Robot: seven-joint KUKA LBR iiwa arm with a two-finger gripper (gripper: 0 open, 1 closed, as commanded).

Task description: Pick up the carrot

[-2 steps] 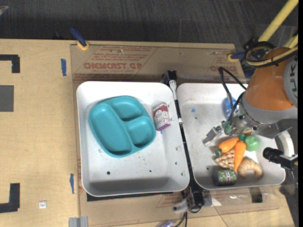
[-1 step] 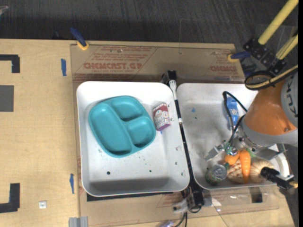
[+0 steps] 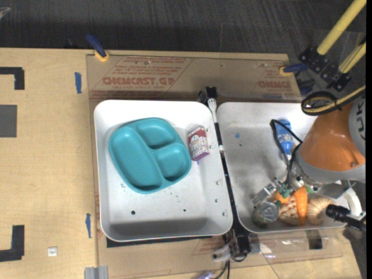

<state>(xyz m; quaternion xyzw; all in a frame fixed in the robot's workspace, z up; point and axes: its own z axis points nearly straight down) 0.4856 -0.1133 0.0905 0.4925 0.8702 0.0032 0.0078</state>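
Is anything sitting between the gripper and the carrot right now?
Nothing visible does. The gripper is right at the carrot in the right bin, with a tan bread-like item and a grey can crowded against it.

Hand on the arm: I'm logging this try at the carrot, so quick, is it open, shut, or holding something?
Hand: cannot be told. It is low in the right bin, right at the carrot, but the wrist hides the grip.

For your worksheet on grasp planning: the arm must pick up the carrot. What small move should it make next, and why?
Probably a short descent onto the carrot. The gripper sits just above-left of it in the right bin, and the carrot lies against a tan object, apparently ungrasped.
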